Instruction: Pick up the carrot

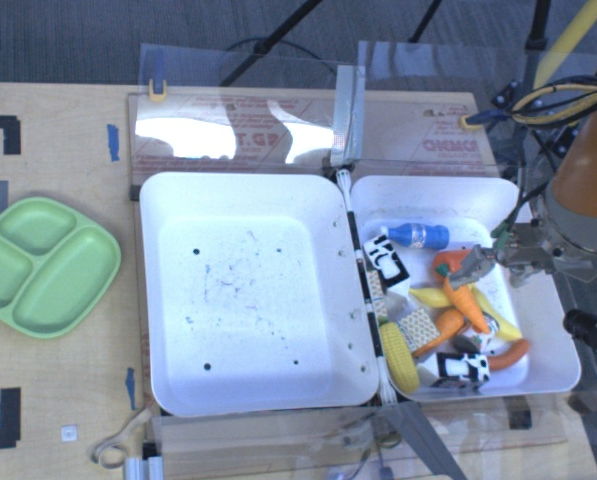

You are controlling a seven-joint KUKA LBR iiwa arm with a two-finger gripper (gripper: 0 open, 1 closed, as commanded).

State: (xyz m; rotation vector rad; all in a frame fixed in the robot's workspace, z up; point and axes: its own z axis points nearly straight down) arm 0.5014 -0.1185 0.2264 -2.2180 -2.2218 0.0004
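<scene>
The pincer (481, 264) hangs over the right bin (553, 373), its tips just beside the orange carrot (465, 302). Whether it grips anything cannot be told. A blue bottle (418, 235) lies near the bin's far edge.

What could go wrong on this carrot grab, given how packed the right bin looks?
The carrot lies in a tight pile, beside the banana and other orange pieces, so the gripper may close on a neighbour or nudge the carrot aside. The gripper sits at the carrot's upper end near the bin wall, so a pinch there could slip off the tapered tip.
</scene>
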